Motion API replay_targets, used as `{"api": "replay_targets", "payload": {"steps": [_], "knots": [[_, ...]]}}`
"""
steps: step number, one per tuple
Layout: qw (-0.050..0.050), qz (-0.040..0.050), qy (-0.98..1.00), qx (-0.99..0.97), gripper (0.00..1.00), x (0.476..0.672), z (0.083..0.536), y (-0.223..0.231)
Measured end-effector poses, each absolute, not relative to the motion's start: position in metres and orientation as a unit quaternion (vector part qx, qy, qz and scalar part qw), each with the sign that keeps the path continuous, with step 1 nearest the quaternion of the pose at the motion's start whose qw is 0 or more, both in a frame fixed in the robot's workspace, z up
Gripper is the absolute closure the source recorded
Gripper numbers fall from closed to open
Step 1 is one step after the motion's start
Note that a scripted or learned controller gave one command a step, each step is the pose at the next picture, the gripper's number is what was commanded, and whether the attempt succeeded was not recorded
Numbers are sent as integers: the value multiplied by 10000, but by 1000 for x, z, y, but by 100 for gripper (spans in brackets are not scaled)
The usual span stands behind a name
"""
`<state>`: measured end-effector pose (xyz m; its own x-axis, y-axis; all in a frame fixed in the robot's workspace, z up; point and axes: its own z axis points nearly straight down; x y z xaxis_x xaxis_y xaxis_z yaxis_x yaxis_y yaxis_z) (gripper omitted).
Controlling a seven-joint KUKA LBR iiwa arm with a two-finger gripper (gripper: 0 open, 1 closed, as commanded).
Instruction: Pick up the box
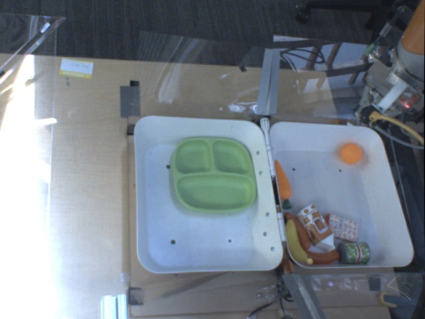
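1. Arm (pixel 405 58) sits at the top right, beyond the right bin (pixel 382 198) — pincer state can't be told from here.
2. Box (pixel 315 222) lies in the right bin's near left corner, touching the banana (pixel 295 241) and sausage (pixel 317 256).
3. Can (pixel 354 252) just right of them; orange ball (pixel 351 153) well apart.
4. Green tray (pixel 214 175) in the left bin (pixel 153 198).

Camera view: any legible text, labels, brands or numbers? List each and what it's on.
None can be read.
Yellow sticker on the wooden bench: faint print, too blurred.
Small red-and-white printed box in the right white bin: pattern or lettering, too small.
Flat red-and-white packet beside it: illegible.
Small green can: label unreadable.
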<state>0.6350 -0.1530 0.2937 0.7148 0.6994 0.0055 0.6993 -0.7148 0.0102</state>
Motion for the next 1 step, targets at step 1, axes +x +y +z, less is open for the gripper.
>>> {"api": "replay_targets", "payload": {"steps": [1], "knots": [[3,9,4536,8912,100,664,254,-78]]}}
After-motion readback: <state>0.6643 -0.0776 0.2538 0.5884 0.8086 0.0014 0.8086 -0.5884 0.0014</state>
